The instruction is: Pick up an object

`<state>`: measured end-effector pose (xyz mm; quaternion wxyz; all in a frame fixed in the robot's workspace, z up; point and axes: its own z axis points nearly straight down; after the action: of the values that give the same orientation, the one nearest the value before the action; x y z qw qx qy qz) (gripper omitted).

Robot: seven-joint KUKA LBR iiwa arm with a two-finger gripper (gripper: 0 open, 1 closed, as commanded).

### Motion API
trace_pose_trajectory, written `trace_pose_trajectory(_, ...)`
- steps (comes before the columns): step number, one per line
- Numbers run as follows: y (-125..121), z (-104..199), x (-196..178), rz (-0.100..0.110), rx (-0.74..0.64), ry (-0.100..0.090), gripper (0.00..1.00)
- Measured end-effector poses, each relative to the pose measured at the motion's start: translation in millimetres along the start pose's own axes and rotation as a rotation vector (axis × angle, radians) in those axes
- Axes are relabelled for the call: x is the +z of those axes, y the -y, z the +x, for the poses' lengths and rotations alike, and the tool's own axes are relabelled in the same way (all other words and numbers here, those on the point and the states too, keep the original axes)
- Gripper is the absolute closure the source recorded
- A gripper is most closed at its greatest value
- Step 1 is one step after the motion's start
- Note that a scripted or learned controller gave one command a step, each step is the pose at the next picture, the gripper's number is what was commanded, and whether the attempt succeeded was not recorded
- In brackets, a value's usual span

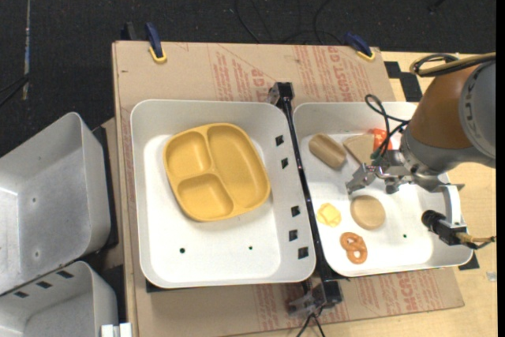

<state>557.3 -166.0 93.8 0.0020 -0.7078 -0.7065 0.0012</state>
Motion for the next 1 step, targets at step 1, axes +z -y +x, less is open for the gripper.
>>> trace_pose_trajectory(1,0.0,0.3,1.6,-0.003,0.0,0.001,0.0)
